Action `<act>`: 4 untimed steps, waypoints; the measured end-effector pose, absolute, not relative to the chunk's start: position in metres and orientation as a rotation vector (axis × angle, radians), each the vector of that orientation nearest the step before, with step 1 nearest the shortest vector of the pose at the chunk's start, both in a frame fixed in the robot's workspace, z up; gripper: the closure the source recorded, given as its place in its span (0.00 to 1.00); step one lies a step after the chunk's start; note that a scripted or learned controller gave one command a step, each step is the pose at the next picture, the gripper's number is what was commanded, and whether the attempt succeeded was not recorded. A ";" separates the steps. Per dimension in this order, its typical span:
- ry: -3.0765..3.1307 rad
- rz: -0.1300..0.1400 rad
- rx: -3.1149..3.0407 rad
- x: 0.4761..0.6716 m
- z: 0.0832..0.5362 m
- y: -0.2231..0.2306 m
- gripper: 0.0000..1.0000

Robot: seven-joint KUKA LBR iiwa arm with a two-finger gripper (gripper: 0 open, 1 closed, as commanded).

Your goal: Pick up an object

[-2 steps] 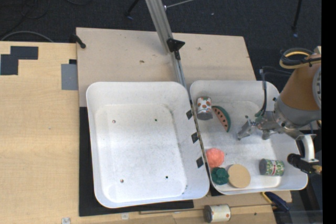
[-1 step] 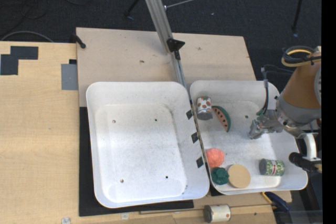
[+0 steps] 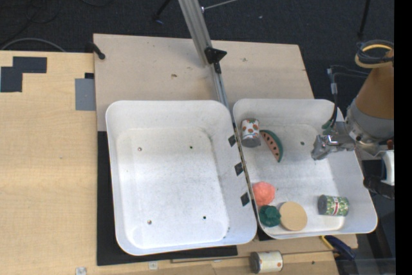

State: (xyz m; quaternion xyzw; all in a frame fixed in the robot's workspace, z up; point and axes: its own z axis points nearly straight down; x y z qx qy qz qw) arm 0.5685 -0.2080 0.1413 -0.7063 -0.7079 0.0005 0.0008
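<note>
The right bin (image 3: 296,107) holds several small objects. A small printed can (image 3: 250,132) and a watermelon slice (image 3: 274,145) lie near its left wall. A pink ball (image 3: 263,192), a dark green lump (image 3: 270,216) and a tan disc (image 3: 293,216) sit at the front left. A green-labelled can (image 3: 333,205) lies on its side at the front right. My gripper (image 3: 320,149) hangs low over the bin's right side, above and behind the green-labelled can, with nothing seen between its fingers.
The left bin (image 3: 129,119) lies beside the right one, split by a wall with black clips (image 3: 238,167). A slanted aluminium bar (image 3: 193,9) rises behind the bins. A small cylinder (image 3: 266,261) lies on the bench in front.
</note>
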 end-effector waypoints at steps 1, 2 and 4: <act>-2.224 0.002 -2.217 0.572 0.181 -0.207 1.00; -2.226 0.001 -2.218 0.581 0.239 -0.207 1.00; -2.220 0.007 -2.212 0.572 0.228 -0.101 1.00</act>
